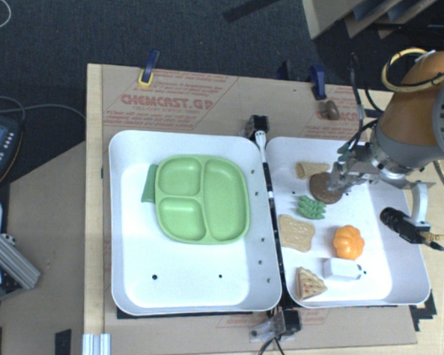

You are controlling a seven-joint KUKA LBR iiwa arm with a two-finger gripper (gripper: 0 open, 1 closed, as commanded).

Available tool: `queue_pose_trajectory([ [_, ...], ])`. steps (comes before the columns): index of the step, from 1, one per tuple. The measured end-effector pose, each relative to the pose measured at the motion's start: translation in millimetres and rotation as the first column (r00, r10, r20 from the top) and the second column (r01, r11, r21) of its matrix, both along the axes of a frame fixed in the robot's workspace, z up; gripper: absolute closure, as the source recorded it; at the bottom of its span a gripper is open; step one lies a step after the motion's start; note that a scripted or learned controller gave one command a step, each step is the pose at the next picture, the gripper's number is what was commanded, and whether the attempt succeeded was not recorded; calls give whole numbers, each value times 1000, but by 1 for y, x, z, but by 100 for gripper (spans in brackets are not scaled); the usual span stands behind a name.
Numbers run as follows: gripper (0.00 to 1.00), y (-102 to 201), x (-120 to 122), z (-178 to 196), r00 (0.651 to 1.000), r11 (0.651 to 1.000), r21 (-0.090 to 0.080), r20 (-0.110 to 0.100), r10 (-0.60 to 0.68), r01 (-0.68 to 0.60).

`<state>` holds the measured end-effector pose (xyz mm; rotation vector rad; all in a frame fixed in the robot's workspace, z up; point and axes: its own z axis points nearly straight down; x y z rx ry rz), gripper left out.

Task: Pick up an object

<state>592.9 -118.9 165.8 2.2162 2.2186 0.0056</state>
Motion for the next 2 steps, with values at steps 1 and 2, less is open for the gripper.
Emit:
queue_pose_trajectory([
  [1,100,0,2,54,1000,1000,-1,2,0,0],
  [2,100,50,8,50,1000,1000,2,-5,3,-3],
])
